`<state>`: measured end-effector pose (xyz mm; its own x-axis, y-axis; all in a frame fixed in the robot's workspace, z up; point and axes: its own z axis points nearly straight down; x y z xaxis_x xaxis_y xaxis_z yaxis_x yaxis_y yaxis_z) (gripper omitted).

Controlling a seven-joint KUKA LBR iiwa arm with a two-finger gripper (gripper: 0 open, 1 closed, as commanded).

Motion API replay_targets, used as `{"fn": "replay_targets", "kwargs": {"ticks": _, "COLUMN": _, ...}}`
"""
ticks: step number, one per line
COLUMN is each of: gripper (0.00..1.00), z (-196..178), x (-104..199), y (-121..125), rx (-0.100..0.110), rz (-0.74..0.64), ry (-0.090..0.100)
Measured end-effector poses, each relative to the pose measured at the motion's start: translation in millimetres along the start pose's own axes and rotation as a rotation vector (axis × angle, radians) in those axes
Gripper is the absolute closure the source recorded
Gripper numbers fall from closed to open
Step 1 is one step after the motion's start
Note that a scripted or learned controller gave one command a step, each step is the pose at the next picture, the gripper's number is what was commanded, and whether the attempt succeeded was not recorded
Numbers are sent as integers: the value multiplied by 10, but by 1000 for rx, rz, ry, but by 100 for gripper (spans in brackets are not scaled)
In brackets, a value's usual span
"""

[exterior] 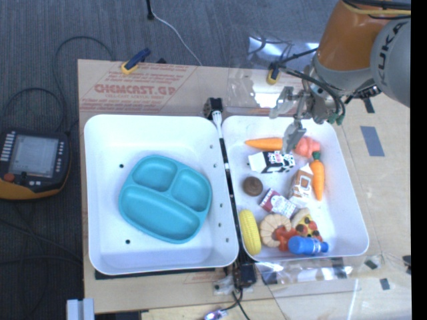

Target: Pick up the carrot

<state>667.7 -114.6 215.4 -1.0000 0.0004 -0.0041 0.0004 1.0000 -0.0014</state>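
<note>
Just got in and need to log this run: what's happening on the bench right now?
The arm reaches in from the right, and its gripper hangs over the far end of the right bin, just beside a carrot lying there. Nothing is held yet. A second carrot lies nearer the bin's right wall, among toy foods such as a corn cob. The left bin holds a blue divided plate.

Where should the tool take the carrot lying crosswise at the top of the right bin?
Probably mid-body on that carrot, coming straight down, fingers closing across its narrow width. It lies flat, its thick end toward the tool and a black-and-white carton close below.
</note>
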Motion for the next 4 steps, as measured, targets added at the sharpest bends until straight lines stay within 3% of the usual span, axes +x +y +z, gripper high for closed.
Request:
{"fn": "replay_targets", "kwargs": {"ticks": 1, "gripper": 0, "z": 1174, "x": 48, "y": -325, "rx": -1, "rz": 73, "ry": -5}}
{"fn": "replay_targets", "kwargs": {"ticks": 2, "gripper": 0, "z": 1248, "x": 474, "y": -832, "rx": -1, "rz": 201, "ry": -10}}
{"fn": "replay_targets", "kwargs": {"ticks": 3, "gripper": 100, "z": 1137, "x": 455, "y": -827, "rx": 4, "rz": 198, "ry": -15}}
{"fn": "replay_targets", "kwargs": {"ticks": 4, "gripper": 100, "z": 489, "x": 714, "y": -496, "rx": 2, "rz": 105, "ry": -6}}
